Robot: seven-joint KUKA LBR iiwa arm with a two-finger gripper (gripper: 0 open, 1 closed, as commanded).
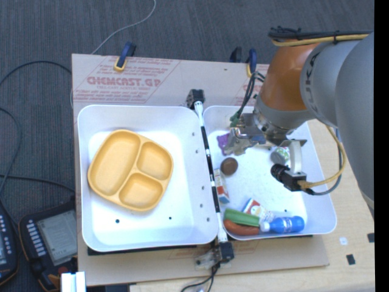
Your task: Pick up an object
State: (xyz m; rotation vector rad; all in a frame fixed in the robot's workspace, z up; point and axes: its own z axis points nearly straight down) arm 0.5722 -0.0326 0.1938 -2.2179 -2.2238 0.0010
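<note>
Gripper down in the upper left part of the right bin, metal fingers pointing toward the divider. Cannot tell how far open, cannot tell whether anything is held; the wrist hardware blocks the fingertips.

Touching or just off the gripper's left edge: a small purple object, partly hidden, shape unclear. Just below the gripper: a brown ball, lying free on the bin floor. Right of the gripper, under the wrist: a dark round piece and a black block with a cable, looking like arm hardware rather than loose items.

Further down from the gripper, along the divider: a small red and white carton, leaning on the wall. Well below, at the bin's near edge, bunched together: a green piece over a red-brown sausage shape, a red, white and green packet just above them, a blue bottle with a white cap lying on its side at their right.

Across the divider, well left of the gripper: the left bin with a yellow three-compartment tray lying flat, compartments bare.

Arm coming in from the right, orange band above the wrist, grey link bent down over the right bin's upper half.
</note>
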